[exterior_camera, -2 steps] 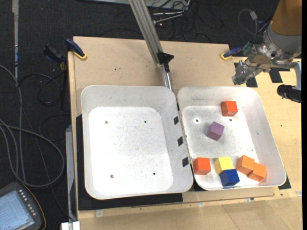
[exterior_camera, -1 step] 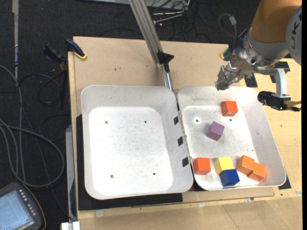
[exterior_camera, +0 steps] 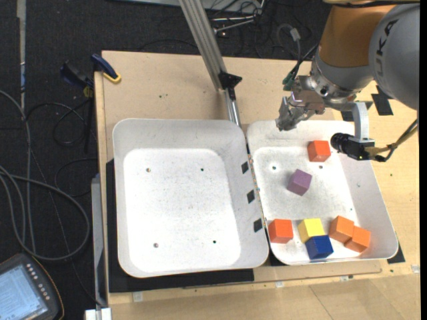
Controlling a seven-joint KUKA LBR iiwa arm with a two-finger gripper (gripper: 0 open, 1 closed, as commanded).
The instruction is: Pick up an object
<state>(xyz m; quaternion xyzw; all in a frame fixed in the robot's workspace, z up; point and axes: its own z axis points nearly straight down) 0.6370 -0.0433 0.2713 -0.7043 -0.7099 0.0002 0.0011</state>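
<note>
Hovering claw [exterior_camera: 288, 121] near bin's far rim; grip state unclear; orange block [exterior_camera: 319, 151] just beside.

Grey arm [exterior_camera: 393, 45], orange band [exterior_camera: 353, 12]

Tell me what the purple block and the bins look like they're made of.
Purple block: probably painted wood or foam, with matte, flat faces and crisp edges. Bins: likely molded plastic, white and smooth, with rounded corners and a faintly speckled floor.

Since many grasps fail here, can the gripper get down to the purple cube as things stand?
Probably yes. The purple cube sits alone mid-bin with bare floor around it, and the gripper hangs above the right bin's far edge.
</note>
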